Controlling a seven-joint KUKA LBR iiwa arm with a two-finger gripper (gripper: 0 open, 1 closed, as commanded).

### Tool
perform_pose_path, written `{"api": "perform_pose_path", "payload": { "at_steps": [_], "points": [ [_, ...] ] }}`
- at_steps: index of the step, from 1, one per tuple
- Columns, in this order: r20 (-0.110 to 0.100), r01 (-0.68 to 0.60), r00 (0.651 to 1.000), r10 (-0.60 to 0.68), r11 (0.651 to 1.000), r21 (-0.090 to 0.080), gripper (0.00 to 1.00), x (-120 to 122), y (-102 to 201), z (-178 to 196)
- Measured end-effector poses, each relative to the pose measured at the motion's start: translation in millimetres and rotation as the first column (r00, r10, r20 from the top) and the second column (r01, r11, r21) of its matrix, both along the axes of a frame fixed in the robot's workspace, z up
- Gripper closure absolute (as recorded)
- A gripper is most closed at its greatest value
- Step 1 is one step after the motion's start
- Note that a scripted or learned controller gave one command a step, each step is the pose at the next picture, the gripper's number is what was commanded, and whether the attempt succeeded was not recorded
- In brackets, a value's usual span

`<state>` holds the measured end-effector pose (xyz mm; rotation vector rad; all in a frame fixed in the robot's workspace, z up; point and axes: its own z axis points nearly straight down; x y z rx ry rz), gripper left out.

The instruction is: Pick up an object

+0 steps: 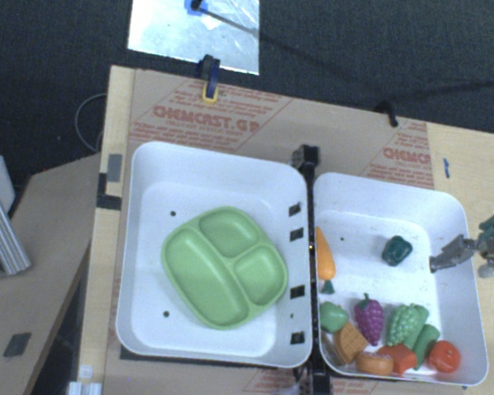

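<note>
- Two white bins sit side by side: the left bin (135, 249) holds a green tray (224, 266), and the right bin (461, 295) holds the toy food.
- Most pieces crowd the right bin's near edge: grapes (370, 317), a tomato (444, 356), a carrot (325, 260) against the divider.
- One dark green pepper (396, 250) lies apart from the pile, probably the easiest target because nothing crowds it.
- Gripper (450, 254) sits at the right bin's far right rim, near the pepper but not touching it.
- Jaw state cannot be told at this resolution; nothing shows between the jaws.
</note>
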<state>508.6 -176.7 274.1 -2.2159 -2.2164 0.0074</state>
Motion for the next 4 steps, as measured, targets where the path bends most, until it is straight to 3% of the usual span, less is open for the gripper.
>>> {"api": "perform_pose_path", "payload": {
  "at_steps": [1, 4],
  "points": [
    [0.01, -0.003, 1.0, 0.003, 1.0, -0.002, 0.0, 2.0, 0.4, 5.3],
    [0.006, -0.001, 1.0, 0.001, 1.0, 0.0, 0.0, -2.4, 15.0, -175.4]
  ]
}}
